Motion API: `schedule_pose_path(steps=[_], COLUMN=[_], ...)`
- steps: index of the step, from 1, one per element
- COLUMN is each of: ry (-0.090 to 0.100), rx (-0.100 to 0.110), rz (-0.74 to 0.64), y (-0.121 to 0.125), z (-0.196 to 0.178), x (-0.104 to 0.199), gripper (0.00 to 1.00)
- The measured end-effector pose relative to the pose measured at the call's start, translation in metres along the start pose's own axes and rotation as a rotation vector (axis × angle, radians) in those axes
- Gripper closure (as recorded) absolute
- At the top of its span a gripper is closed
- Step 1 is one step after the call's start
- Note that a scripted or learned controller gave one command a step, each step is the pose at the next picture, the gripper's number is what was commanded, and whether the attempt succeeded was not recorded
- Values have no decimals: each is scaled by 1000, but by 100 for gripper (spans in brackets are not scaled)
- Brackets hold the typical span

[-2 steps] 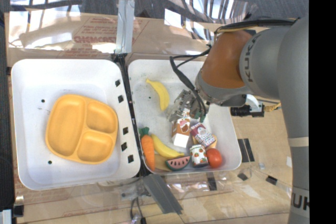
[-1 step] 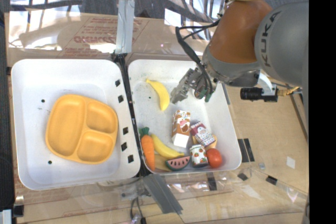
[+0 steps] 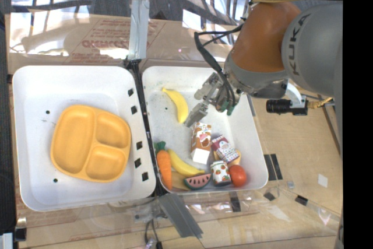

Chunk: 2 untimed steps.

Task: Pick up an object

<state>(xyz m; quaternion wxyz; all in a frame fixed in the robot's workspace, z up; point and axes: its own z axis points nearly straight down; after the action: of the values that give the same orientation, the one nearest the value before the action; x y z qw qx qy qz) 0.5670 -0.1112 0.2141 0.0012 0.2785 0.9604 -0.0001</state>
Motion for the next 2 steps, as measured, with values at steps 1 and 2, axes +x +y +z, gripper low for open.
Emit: schedule_pose_path(steps=[1, 2], ry=[4, 3], rx=[1, 2], rz=[181, 274], y=[0, -49], z=[123, 123], x=[4, 25], gripper=[0, 0])
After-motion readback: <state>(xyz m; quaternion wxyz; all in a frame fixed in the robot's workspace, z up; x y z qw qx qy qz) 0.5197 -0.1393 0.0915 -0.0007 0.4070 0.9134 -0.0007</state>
